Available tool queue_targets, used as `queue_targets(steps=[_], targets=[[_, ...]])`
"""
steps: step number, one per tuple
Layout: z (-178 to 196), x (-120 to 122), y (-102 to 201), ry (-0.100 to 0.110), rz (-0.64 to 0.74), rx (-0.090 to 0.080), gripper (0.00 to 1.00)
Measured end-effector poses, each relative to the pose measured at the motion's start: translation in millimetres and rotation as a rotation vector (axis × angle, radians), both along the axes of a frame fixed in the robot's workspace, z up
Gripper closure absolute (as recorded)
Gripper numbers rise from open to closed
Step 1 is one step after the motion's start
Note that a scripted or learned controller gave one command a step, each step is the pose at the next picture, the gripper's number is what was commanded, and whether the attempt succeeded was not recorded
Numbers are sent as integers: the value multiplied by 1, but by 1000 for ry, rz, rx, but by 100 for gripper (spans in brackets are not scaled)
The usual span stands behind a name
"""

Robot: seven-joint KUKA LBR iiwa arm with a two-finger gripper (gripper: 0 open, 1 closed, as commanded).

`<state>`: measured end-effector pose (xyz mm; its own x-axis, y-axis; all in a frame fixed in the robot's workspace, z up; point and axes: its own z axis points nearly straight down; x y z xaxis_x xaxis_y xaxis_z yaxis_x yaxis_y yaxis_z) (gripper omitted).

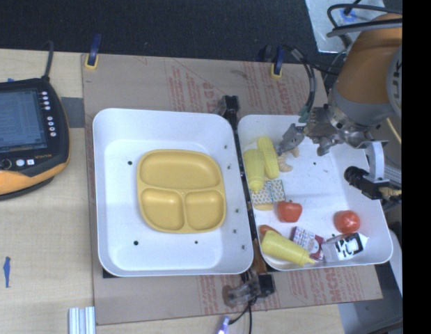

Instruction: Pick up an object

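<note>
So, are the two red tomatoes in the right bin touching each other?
Apart. The camera view shows bare white bin floor between the tomato near the bin's middle and the tomato by the right wall.

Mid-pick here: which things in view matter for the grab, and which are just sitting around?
Job: hand over the right bin; corn cob, two tomatoes, yellow bottle.
Lying about: yellow divided tray in the left bin; tablet; blue clamps.

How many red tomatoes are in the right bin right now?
2. One tomato lies near the bin's middle, beside the patterned packet; the other tomato sits toward the right wall. Another could be hidden under the arm.
</note>
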<state>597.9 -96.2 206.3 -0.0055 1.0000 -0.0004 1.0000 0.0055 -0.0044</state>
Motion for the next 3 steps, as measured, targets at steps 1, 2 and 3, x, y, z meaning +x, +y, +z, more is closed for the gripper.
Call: queue_targets(steps=[1, 2, 3], targets=[[-18, -76, -14, 1, 1, -1, 0], [-115, -79, -13, 0, 1, 0, 0], [-105, -79, -13, 2, 5, -2, 100]])
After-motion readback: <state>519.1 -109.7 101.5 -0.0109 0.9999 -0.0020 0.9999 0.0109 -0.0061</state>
